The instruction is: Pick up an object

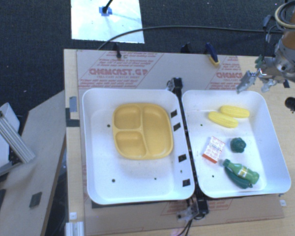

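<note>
Yellow tray (141,131) sits alone in the left bin (96,146), dead centre, flat, three compartments up. Low and wide: poor grab for two fingers, edge slip likely if the program goes there.

Right bin (273,132) has the real candidates. Packet (214,149), red and white, lies flat at about 7 o'clock from bin centre; thin, fingers may close over it and come up with nothing. Two corn cobs (228,116) at 12 o'clock, touching side by side: a pinch on one could shove the other or catch both and drop one. Green pepper (238,144) near centre, small and rounded, could squirt out. Green bottle (241,173) at 5 o'clock, lying down, near the bin's front wall: round body may roll, and the wall leaves little room for a finger.

Gripper (258,81) hangs at 1 o'clock of the right bin, over its back rim, well apart from every item. Fingers look spread, nothing between them. Straight descent from here hits rim, not object; needs to come inward first. Nothing picked yet.
</note>
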You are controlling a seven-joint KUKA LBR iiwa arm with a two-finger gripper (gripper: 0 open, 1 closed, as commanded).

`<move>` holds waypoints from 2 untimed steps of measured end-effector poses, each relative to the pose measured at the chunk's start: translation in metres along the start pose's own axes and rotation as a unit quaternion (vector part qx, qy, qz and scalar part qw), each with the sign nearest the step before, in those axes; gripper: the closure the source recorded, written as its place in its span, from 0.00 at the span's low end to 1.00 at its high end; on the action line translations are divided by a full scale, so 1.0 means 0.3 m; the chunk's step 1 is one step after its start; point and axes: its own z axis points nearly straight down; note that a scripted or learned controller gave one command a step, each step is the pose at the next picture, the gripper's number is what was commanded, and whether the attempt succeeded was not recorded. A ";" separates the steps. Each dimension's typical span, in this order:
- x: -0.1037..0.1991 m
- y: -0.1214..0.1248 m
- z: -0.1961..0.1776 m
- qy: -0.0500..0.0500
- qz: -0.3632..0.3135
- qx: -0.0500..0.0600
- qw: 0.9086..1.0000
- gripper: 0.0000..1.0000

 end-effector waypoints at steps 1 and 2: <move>0.034 -0.009 0.173 0.000 -0.001 0.002 1.000 0.00; 0.005 -0.026 0.336 0.000 0.001 0.002 1.000 0.00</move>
